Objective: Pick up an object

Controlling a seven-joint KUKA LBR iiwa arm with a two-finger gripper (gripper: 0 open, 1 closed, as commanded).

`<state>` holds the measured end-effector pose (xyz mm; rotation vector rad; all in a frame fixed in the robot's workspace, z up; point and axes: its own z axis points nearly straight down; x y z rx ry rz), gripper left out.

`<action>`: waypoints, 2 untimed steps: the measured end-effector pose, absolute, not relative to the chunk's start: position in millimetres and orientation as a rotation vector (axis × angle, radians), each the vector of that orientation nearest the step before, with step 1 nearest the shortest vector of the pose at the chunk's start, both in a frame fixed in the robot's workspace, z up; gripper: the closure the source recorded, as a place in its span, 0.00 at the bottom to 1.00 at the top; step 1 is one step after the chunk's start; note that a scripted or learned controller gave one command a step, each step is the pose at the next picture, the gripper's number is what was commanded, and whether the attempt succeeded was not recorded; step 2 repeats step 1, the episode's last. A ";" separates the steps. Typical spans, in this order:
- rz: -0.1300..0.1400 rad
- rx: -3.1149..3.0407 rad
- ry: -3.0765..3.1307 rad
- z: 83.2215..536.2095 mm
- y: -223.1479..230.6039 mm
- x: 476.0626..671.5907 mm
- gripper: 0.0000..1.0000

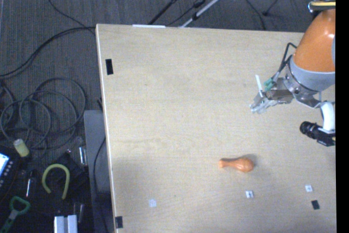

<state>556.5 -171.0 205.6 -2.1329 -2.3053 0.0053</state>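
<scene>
Item one: a small orange object [238, 164], bulb-shaped with a narrow neck pointing toward the view's left, lying on its side on the pale wooden table [180, 101]. We note it rests in the lower middle of the surface, apart from everything else, which leaves it free to approach from above. We judge it to be the thing to pick up.

Item two: the arm [319, 54], grey with an orange band, entering from the view's right. Its wrist sits over the right part of the table, angled so that the tool end points toward the view's left and somewhat down.

Item three: the pincer [260, 105], well apart from the orange object and further up the view. Nothing lies between its tips. Whether it stands wide or narrow we cannot tell; the metal parts blur together at this size.

Item four: small markers, namely a black tab [109, 66] near the table's far left edge and pale squares [250, 193] near the front.

Item five: cables [41, 103] coiled on the floor at the left, beside a green hook-shaped tool [54, 177].

We judge that the grasp has not yet begun.
</scene>
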 end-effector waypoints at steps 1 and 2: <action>0.005 -2.133 -2.305 205.6 -170.8 556.6 0.00; 0.005 -2.133 -2.305 205.6 -170.8 556.6 0.00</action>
